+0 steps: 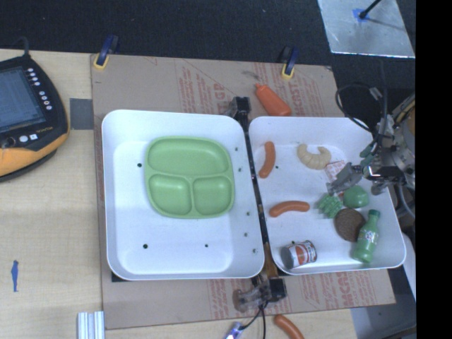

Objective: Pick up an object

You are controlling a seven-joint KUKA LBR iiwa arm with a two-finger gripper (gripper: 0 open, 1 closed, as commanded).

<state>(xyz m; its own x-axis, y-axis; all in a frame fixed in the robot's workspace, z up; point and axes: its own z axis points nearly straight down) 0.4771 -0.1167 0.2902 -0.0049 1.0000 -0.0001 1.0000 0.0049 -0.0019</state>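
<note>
1 gripper (351, 177): at right side of right bin, low over the toys, dark fingers pointing left and down; fingers look slightly apart, nothing seen between them
Arm: comes in from right edge, grey links and cables bunched by right bin's right wall
Nearest items: green leafy toy (329, 205) just below-left of fingertips; green round toy (356, 197) just below gripper, touching or nearly touching it, can't tell which
Small red-white packet (335, 168): just left of gripper, beside the croissant
Croissant (314, 155): upper middle of right bin, pale, curved
Brown round cookie (349, 224): below green toys, touching green bottle
Green bottle (367, 236): lower right corner of right bin, lying tilted, white cap up
Can (299, 253): red-white, lying on its side at lower left of right bin
2 sausages: 1 upright-ish sausage (267, 159) near left wall, 1 flat sausage (289, 207) mid bin
Right bin (282, 129): white, shallow, holds all the above
Left bin (127, 260): white, touches right bin along centre, holds green divided plate (190, 177) with 3 compartments
Outside bins: orange carrot toy (272, 101) on cardboard above right bin; another orange sausage toy (289, 326) at bottom edge
Bench extras: teach pendant (28, 115) at far left, 2 blue-yellow clamps on cardboard's top edge
</note>
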